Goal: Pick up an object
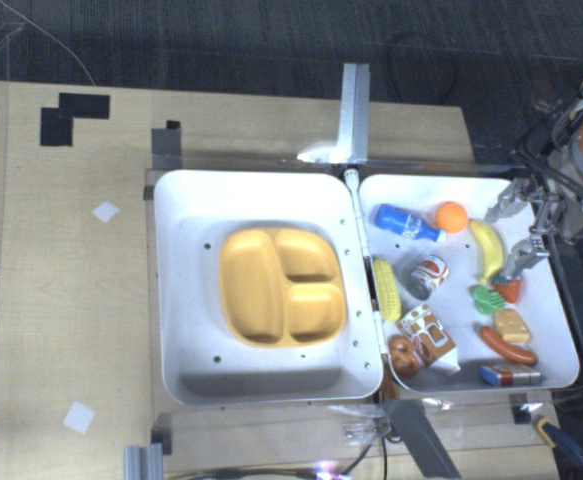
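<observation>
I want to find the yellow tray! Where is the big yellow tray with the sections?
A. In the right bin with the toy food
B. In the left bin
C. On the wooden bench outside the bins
B: the yellow tray lies in the middle of the left bin, while the banana and other toy food lie in the right bin.

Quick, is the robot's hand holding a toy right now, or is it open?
Gripper: over the right bin beside the banana; whether it is open, shut or holding anything cannot be told.
</observation>
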Tool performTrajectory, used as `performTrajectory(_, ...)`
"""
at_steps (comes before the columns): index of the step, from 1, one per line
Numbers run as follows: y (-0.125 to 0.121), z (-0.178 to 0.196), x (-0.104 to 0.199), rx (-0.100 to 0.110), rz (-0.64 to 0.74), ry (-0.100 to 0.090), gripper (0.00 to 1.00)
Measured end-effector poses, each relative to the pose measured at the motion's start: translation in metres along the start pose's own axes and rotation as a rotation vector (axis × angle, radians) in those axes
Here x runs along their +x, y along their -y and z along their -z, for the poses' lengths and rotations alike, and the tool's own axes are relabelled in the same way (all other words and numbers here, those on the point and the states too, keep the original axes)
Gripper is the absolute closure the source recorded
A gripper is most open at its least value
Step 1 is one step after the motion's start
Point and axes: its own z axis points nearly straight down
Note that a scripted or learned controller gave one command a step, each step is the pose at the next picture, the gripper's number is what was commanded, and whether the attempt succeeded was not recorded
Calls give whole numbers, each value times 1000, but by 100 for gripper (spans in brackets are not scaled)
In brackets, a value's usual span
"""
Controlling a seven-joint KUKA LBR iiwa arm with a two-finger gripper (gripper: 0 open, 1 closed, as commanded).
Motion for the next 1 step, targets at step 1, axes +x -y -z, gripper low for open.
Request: performTrajectory(1,2,-125,73,-3,17,-9,0)
